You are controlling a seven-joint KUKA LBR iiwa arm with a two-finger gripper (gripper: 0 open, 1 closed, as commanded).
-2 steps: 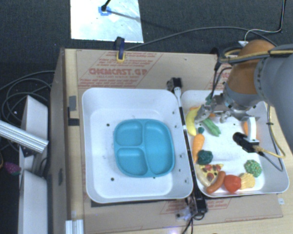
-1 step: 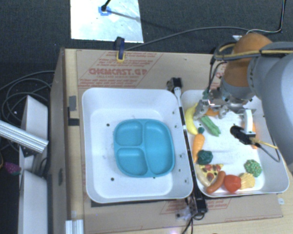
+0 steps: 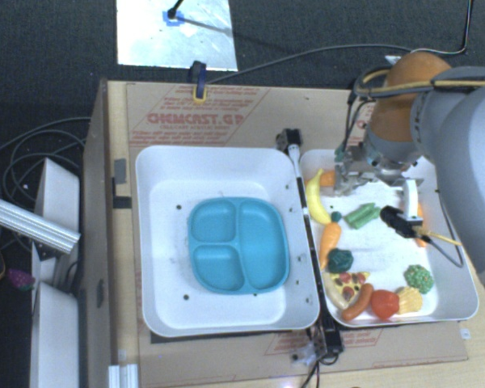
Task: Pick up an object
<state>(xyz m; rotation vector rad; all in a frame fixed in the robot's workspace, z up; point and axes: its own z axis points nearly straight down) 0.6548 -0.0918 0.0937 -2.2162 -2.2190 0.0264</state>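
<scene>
Seen from the camera above the bench, two shallow white bins are being carried side by side on a cardboard-covered bench top. The left bin (image 3: 158, 217) is holding a blue divided plate (image 3: 238, 245), which is lying flat at the middle of its floor.

The right bin (image 3: 457, 293) is holding a scatter of toy foods. A yellow banana (image 3: 314, 198) is lying along the bin's left wall, near the far left corner. Just below it, an orange carrot (image 3: 330, 237) is lying by the same wall, with a dark green leafy piece (image 3: 339, 259) touching its near end. A green bean pod (image 3: 361, 214) is lying toward the middle of the bin floor. Along the near edge, a pizza slice (image 3: 345, 283), a sausage (image 3: 358, 301), a red tomato (image 3: 384, 303) and a yellow piece (image 3: 410, 300) are being shown close together, and a green broccoli head (image 3: 419, 277) is sitting just beyond them toward the near right corner.

The grey arm is being reached in from the right, its orange band being seen above the wrist. The gripper (image 3: 349, 176) is being held low over the far left part of the right bin, just beside the banana's upper end. Whether the jaws are open or closed cannot be told, and no object is seen between them.
</scene>
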